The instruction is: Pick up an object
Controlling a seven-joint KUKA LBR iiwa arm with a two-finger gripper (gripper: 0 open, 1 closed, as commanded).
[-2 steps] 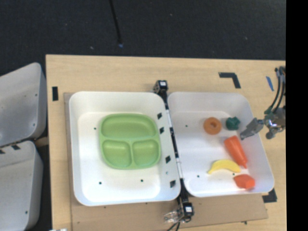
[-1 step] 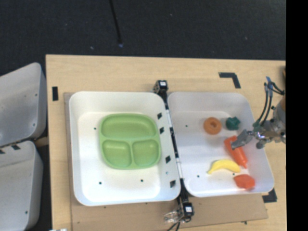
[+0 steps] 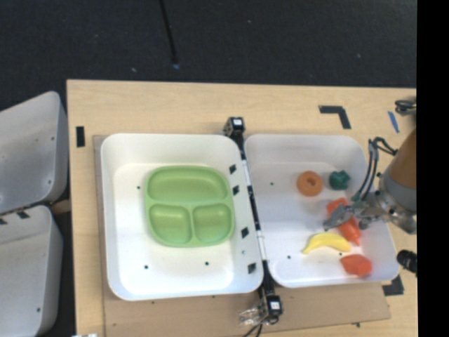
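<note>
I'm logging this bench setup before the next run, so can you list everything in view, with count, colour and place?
bins: two, white, side by side on the bench
divided plate: one, light green, middle of the left bin
ring: one, orange, upper middle of the right bin
small toy: one, dark green, just right of the ring
banana: one, yellow, lower part of the right bin
toys: two or three, red-orange, one near the right bin's lower right corner, the rest under the gripper
arm: one, grey with orange, at the right edge
gripper: one, dark, low over the red-orange toys
</note>
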